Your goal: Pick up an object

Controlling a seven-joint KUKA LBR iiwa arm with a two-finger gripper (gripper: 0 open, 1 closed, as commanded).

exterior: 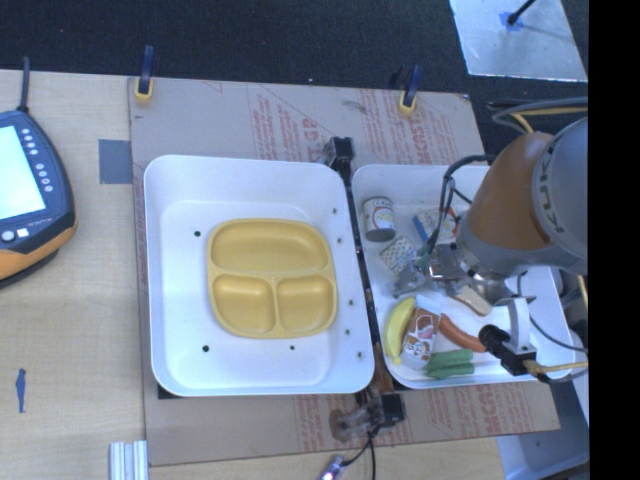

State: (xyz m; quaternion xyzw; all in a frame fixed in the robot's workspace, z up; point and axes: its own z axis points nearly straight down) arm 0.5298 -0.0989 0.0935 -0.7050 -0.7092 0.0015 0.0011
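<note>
Two shallow white bins sit side by side on the surface. The left bin (pixel 165 268) holds a yellow divided plate (pixel 271 275) near its centre. The right bin (pixel 400 176) holds the small objects: a small can (pixel 378 217) toward its far left corner, a patterned packet (pixel 398 256) just beside it, a banana (pixel 399 326) along the left wall near the front edge, a printed pouch (pixel 423 335) touching the banana, a green pod (pixel 449 365) at the front edge, and an orange carrot-like piece (pixel 462 333) just behind it. The grey arm (pixel 520 203), with its orange band, reaches in over the right bin's right side. The pincer (pixel 437 265) hangs over the bin's middle, near the packet; whether it is spread or closed cannot be told, and no object is seen within it. A handheld control pendant (pixel 28 198) lies at the surface's left edge.
</note>
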